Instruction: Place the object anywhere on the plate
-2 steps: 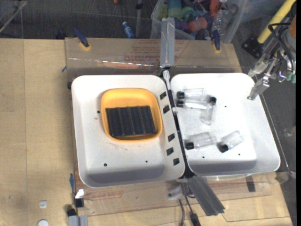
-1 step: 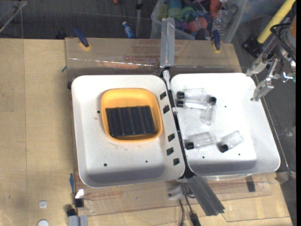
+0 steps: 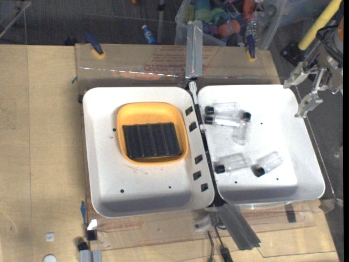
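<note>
An orange plate (image 3: pixel 126 119) lies in the left bin (image 3: pixel 101 146). A black ribbed rectangular block (image 3: pixel 151 140) rests flat on the plate, covering its middle and front. Several clear plastic vials with black caps lie loose in the right bin (image 3: pixel 283 119): a pair (image 3: pixel 226 113) near its back left, one (image 3: pixel 232 162) at the front left and one (image 3: pixel 268 162) at the front middle. My gripper (image 3: pixel 299 94) hovers over the back right rim of the right bin, well away from the vials. It is open, and nothing is between its fingers.
A metal divider (image 3: pixel 199 141) with black clips runs between the two bins. Behind the bench stands a clear tub of colourful toys (image 3: pixel 229 7). Bare wooden bench lies to the left of the bins.
</note>
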`<state>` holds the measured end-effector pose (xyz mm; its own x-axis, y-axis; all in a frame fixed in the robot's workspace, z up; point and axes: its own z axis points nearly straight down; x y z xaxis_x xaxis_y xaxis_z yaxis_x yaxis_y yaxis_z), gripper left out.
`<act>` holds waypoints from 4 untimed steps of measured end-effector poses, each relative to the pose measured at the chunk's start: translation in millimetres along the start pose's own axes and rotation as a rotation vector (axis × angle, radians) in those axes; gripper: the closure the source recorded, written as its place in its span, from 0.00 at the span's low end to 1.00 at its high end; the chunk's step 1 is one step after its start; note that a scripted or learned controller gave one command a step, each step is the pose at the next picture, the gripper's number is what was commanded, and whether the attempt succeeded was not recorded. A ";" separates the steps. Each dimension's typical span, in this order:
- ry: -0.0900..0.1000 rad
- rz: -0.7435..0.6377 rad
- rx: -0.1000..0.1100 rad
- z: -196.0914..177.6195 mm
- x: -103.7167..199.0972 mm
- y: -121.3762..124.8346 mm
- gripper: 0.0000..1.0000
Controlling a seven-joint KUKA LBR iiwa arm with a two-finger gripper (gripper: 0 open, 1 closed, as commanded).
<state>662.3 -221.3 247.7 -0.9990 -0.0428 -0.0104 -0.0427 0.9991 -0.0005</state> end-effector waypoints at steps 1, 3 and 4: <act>0.000 -0.174 0.000 6.3 -6.7 0.1 0.00; -0.001 -0.498 -0.001 3.2 -6.8 0.1 0.00; -0.001 -0.693 -0.001 1.3 -6.8 0.2 0.00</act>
<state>669.1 -220.8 246.5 -0.7412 -0.6712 -0.0090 -0.6712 0.7412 -0.0064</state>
